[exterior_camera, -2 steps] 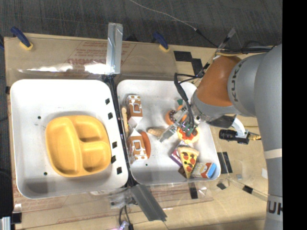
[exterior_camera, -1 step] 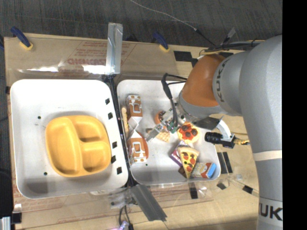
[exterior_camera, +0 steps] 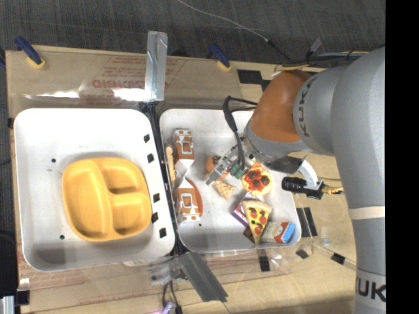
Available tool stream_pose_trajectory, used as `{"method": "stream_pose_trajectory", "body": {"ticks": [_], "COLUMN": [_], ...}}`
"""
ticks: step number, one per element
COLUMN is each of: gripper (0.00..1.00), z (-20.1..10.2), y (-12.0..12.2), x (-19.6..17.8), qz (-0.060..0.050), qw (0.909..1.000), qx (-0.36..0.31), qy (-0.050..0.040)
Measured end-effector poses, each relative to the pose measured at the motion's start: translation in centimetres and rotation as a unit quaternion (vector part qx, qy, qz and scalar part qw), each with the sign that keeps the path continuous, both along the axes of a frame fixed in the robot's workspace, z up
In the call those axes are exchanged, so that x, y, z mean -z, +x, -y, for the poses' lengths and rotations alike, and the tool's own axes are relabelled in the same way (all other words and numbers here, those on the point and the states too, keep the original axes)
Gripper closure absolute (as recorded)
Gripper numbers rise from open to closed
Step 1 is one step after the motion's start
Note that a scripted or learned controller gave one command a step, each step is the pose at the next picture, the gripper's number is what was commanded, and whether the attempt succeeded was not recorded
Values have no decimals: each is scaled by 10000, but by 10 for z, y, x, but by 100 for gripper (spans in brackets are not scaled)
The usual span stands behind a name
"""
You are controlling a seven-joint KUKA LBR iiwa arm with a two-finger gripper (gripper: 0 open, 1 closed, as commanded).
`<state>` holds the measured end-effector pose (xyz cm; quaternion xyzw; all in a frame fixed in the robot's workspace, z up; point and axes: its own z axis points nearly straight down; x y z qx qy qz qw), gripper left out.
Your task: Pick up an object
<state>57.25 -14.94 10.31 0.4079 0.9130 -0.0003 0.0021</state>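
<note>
My gripper (exterior_camera: 224,169) is low in the right bin (exterior_camera: 216,241), near its middle, among small toy foods. Just under it lies a tan cracker-like piece (exterior_camera: 224,189), with a small orange piece (exterior_camera: 211,163) to its left. A round red and yellow toy (exterior_camera: 256,180) sits just to the gripper's right. A pizza slice (exterior_camera: 256,216) and a small colourful box (exterior_camera: 283,231) lie toward the front right corner. Two gingerbread-house pieces (exterior_camera: 184,142) (exterior_camera: 188,200) lie along the bin's left side. The fingers are too small and cluttered to read.
The left bin (exterior_camera: 39,149) holds a yellow divided tray (exterior_camera: 106,197). A wooden stick (exterior_camera: 171,165) lies by the wall between the bins. The arm's orange band (exterior_camera: 281,106) and grey link (exterior_camera: 357,123) cover the right bin's far right corner. Blue clamps (exterior_camera: 30,51) hold the cardboard edge.
</note>
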Motion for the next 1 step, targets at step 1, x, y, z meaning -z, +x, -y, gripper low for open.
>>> {"method": "stream_pose_trajectory", "body": {"ticks": [1], "gripper": [100], "z": [-34], "y": [56], "x": [-96], "qz": [13], "qw": [9976], "qx": [691], "qy": [7]}}
